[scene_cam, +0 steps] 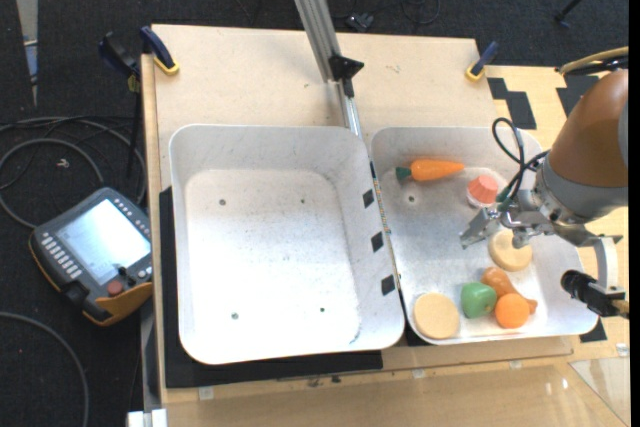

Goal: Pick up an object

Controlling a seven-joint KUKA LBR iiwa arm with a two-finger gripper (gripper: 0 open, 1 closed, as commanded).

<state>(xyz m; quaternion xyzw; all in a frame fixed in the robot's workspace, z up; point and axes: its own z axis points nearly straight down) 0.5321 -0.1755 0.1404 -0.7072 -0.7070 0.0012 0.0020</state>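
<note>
Camera view: The bench (250, 75) carries two shallow white bins side by side. The left bin (190, 245) sits at the centre of the frame; the right bin (425, 235) holds all loose items.

The arm (595, 145) enters from the right, its orange band above the wrist. The gripper (495, 227) sits low over the middle of the right bin. Its fingers (474, 233) appear as grey metal parts with a narrow gap between them; whether they are parted or closed cannot be determined from this angle. No item is visible between them.

Contents of the right bin:
- A carrot (432, 170) lies near the far wall, stem end toward the left bin.
- A pink piece (484, 188) lies just beside the gripper, on its far side.
- A pale round piece (512, 255) lies directly beside the gripper, on its near side.
- A tan disc (437, 315) lies at the near wall.
- A green piece (478, 299) lies beside the disc.
- An orange ball (512, 311) touches the green piece.

A handheld pendant (95, 255) lies on the floor to the left of the bench.
</note>
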